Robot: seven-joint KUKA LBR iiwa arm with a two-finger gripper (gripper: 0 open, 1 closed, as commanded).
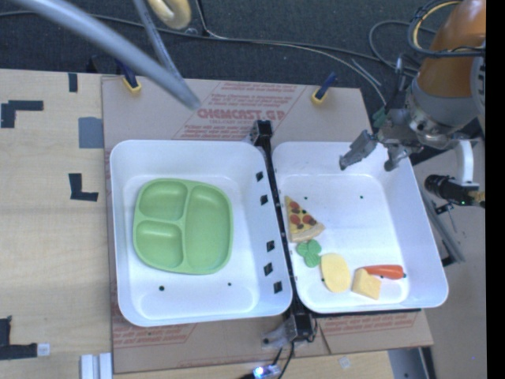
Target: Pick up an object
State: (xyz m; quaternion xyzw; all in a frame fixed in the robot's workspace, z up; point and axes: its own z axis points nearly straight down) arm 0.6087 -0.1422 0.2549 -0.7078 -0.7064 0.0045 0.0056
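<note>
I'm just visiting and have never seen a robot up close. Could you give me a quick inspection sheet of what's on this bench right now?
Surface: two shallow white bins side by side, left bin and right bin, on a cardboard sheet over a wooden bench.
Job's things: in the right bin, a pizza slice, a green piece, a yellow piece, a cheese wedge and an orange carrot-like piece touching it.
Clutter: a green divided plate in the left bin.
Grippers: gripper open above the right bin's far edge, holding nothing.
Cables: black cables across the dark floor behind the bench.
Surroundings: yellow clamps at the cardboard's far edge.
</note>
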